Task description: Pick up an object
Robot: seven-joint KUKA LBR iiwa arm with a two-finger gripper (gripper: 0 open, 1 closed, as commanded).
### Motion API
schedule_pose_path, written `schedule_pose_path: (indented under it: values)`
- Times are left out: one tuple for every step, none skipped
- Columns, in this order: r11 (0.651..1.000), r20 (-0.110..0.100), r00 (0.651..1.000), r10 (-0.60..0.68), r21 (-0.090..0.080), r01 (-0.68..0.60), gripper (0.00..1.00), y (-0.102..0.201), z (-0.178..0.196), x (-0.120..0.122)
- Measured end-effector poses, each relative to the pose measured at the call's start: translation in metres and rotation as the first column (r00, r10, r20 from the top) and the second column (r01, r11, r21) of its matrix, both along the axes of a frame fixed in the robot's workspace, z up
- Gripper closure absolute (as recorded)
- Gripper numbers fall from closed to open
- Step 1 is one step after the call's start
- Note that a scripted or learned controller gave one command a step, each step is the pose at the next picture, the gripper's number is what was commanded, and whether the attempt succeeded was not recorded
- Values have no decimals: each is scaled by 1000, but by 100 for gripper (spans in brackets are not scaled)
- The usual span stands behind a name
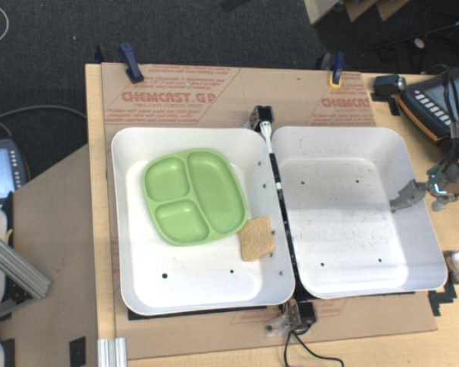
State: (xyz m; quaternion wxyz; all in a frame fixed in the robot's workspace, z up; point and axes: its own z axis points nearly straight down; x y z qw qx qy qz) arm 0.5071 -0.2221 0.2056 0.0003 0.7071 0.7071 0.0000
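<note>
The claw point(408, 196) sits at the right bin's point(344, 274) outer edge; can't tell its state from here. Both pickable things sit well off in the far bin point(138, 274): tan sponge point(256, 238) first, green divided plate point(193, 196) touching it beyond. A grab at the sponge could snag the plate rim.

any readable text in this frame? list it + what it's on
"CHEMCAST GP": red print on the brown board under the bins, back left; the last letters are faint.
"CHEMCAS", cut off by the right bin: same red print, back right.
Smaller red lines around both logos: too blurred to read.
Handheld pendant, far right: markings too small to read.
</note>
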Motion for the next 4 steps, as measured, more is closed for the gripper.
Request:
schedule_pose_path:
  values:
    - [1000,18,1000,2,-8,-2,0,-3,187,-1]
    - [1000,21,1000,1,-9,-1,0,-3,341,-29]
    - [1000,7,1000,2,-5,-2,100,-2,341,-27]
    - [1000,-14,1000,-1,6,1,100,-1,207,-28]
